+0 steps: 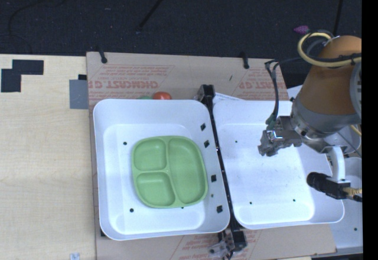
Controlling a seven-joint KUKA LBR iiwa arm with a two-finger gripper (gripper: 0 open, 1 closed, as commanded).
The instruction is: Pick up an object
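Dark carpet with loose cables is showing along the top of the view, and below it a pale wooden surface is carrying a sheet of brown cardboard with red printing. Two shallow white bins are sitting side by side on that cardboard, joined by a black clamp strip running between them. A green plate with three compartments is lying flat in the middle of the left bin, well apart from the arm. Behind that bin's far wall, a small red-orange object is peeking out on the cardboard, too hidden to identify. From the right, the grey arm with its orange band is reaching in over the right bin, and a black cable is hanging down beside it. Its gripper is hovering above the upper middle of that bin's white floor, near nothing else. Whether the fingers are apart or together is not something I can tell, since the gripper is looking like a dark, blurred cluster, and no object is visible in it.
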